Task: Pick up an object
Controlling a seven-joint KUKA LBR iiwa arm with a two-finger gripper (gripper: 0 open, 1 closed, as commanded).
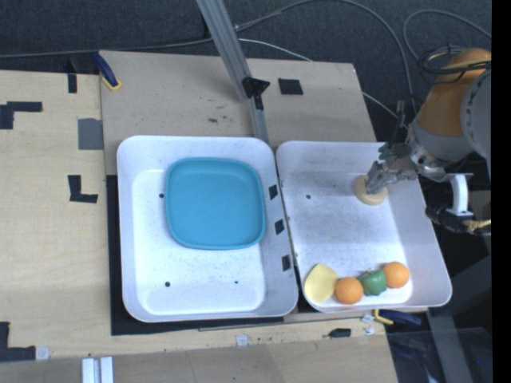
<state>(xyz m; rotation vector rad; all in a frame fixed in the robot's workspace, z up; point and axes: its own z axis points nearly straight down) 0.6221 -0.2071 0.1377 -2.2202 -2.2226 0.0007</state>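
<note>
In the right bin [343, 230], a small tan round object [369, 192] lies near the far right wall. My gripper [378, 178] hangs directly over it, fingertips down at its top. At the bin's near edge lie a yellow piece [320, 282], an orange fruit [348, 290], a green object [372, 282] and a second orange fruit [396, 274] in a row. The arm with its orange band [447, 106] comes in from the right.
The left bin [144, 286] holds a blue square plate [215, 203]. A grey metal pole [231, 50] slants across the back of the bench. Cables lie on the dark floor behind.
</note>
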